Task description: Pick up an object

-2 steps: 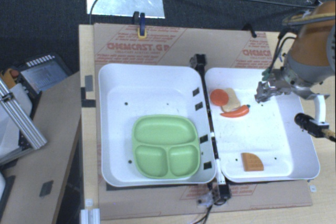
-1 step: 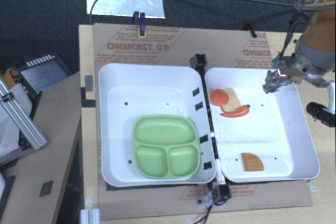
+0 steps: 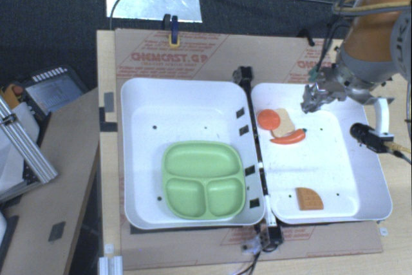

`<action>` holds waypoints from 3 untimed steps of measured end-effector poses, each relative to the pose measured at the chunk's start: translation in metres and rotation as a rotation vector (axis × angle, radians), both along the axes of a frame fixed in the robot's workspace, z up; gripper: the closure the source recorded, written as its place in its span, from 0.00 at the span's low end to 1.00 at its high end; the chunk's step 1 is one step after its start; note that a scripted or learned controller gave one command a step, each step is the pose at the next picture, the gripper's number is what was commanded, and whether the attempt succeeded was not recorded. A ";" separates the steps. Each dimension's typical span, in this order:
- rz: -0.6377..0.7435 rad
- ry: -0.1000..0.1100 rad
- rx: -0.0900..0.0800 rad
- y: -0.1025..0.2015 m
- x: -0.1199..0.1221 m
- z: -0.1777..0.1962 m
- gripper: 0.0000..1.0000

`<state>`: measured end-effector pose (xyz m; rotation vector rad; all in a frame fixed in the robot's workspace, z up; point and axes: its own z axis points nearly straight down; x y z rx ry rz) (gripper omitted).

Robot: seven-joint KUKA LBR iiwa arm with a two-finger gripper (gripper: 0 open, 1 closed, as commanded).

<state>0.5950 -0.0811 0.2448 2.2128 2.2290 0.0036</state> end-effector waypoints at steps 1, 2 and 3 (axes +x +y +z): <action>0.001 0.001 0.001 0.055 0.011 -0.014 1.00; 0.001 0.001 0.001 0.105 0.017 -0.024 1.00; 0.001 0.000 0.001 0.163 0.023 -0.025 1.00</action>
